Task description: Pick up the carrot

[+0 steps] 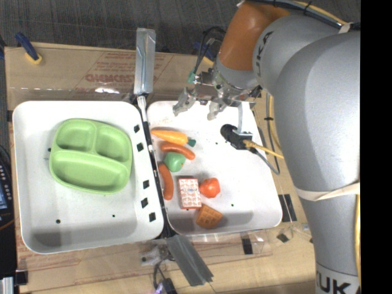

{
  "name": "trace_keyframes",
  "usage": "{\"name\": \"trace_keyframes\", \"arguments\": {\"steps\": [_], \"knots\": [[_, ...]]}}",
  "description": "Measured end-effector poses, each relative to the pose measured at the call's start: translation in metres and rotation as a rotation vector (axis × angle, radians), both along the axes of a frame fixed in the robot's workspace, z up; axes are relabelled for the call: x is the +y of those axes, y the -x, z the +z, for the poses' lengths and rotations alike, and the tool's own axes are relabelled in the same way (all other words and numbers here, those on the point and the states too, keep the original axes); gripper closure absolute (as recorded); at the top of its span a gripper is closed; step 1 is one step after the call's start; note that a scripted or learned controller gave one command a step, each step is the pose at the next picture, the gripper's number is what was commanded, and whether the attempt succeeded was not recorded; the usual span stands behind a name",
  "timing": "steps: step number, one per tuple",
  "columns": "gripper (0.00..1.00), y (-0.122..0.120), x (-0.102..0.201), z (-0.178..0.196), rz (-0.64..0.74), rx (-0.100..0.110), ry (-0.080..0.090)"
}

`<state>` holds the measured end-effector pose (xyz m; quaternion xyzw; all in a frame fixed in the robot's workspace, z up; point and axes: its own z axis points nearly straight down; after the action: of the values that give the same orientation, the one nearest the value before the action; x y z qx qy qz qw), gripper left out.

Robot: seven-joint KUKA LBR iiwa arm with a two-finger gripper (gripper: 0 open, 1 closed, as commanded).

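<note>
The carrot (169, 136) lies in the right bin (260, 182), at its upper left, beside the divider. It looks light, rigid and smooth; grip across the middle. The gripper (198, 106) hangs above the carrot, fingers spread, holding nothing. The left bin (30, 164) holds a green tray (92, 155).
</note>
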<state>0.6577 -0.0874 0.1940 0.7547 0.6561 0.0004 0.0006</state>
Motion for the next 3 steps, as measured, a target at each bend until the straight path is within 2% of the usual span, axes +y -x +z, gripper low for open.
{"name": "trace_keyframes", "arguments": {"steps": [1, 2, 3], "knots": [[0.00, 0.002, -0.005, -0.098, 0.209, -0.003, -0.001], [0.00, 0.031, -0.024, -0.102, 0.224, 0.005, -0.001], [1.00, 0.031, -0.024, -0.092, 0.227, 0.005, -0.001]]}}
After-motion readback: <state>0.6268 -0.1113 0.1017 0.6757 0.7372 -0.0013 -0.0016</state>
